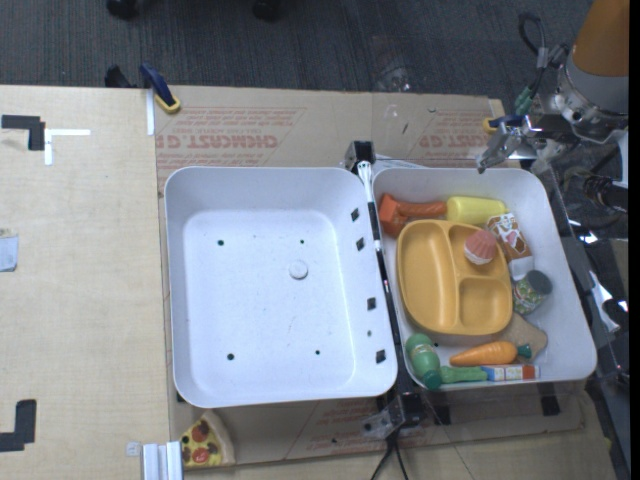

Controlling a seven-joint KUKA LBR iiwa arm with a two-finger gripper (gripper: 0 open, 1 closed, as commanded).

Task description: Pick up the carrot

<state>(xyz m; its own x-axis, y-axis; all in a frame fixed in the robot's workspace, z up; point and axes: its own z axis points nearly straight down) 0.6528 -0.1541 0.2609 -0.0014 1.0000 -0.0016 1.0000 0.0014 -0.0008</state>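
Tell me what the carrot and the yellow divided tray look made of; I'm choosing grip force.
Carrot: probably moulded plastic toy, smooth, evenly orange with a green tip. Yellow divided tray: likely hard plastic, uniform colour, rounded moulded ridges, slight sheen. Neither can be confirmed from looks alone.

Red print runs upside down across the cardboard sheet [250, 128] under my bins. I can't make out its words, and the small packets' labels are too tiny for me.

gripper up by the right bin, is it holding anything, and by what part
Nothing is held. The gripper hangs above the far rim of the right bin with nothing between its fingers. The carrot lies in that bin near its front wall, untouched.
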